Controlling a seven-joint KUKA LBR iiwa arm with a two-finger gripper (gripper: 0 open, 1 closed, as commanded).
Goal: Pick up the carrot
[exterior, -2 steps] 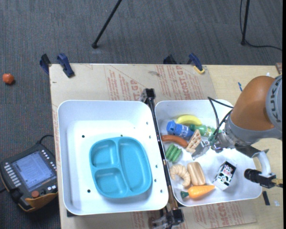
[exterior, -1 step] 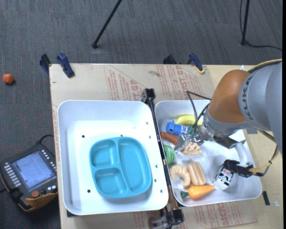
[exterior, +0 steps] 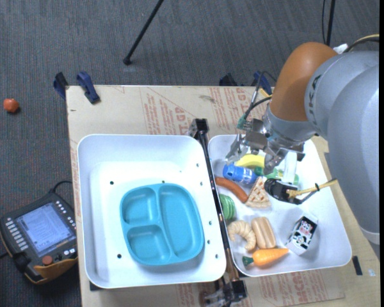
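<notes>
The carrot (exterior: pixel 271 256) lies at the near edge of the right bin (exterior: pixel 336 248), orange body pointing right, green stub to the left, just below the hot dog (exterior: pixel 264 231) and croissant (exterior: pixel 242 231). Nothing touches it, so the pick has not begun. The end effector (exterior: pixel 264 151) hangs at the far end of that bin, low over the yellow banana (exterior: pixel 251 162) and blue can (exterior: pixel 238 173), well apart from the target. Whether it is released or clenched, I cannot tell from this slant. No carrot in it, that much is plain. The whole job looks left to do: cross the bin, descend, grasp, lift. The left bin holds a blue divided plate (exterior: pixel 161 223).
</notes>
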